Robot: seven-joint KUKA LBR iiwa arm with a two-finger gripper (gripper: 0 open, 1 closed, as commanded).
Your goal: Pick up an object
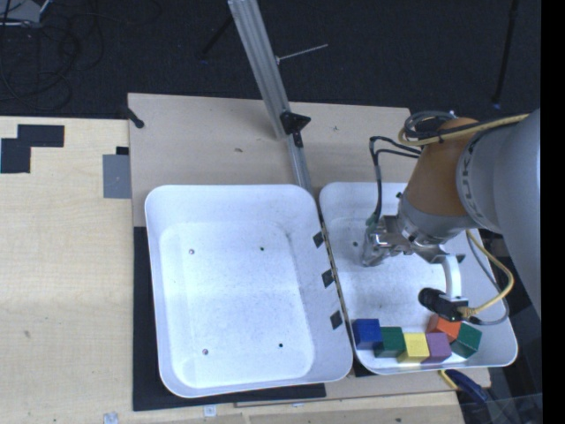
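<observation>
Several coloured blocks lie in a row along the front wall of the right bin: a blue block, a dark green block, a yellow block, a purple block, an orange block and a green block. My gripper hangs over the middle of the right bin, well behind the blocks, pointing down at bare bin floor. Nothing shows between its fingers.
The left bin lies beside the right one, joined by black clips. A slanted aluminium rail rises behind the bins. Cables loop around the wrist at the right.
</observation>
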